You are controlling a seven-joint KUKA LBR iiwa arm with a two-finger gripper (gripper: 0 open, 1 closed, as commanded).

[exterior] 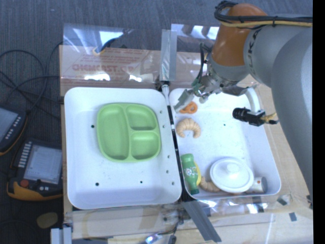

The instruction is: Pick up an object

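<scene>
My tool (189,96) hangs just above the orange ring (190,108), upper middle of the frame; its grip I cannot tell; nothing lifted yet.

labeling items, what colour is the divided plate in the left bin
Light green, a divided plate with three compartments, seen clearly in the camera view.

Arm (284,44) was a fat, smooth, light grey tube, widening toward the frame's right edge. Rounded orange band (231,39) sat above the wrist, glossy, with a highlight on top. Black cables (264,20) ran over the orange part and along the grey casing. Gripper (195,93) was small metal-grey hardware, with dark bits. A black cylindrical fitting (249,115) with a yellowish tip stuck out beside it.
</scene>
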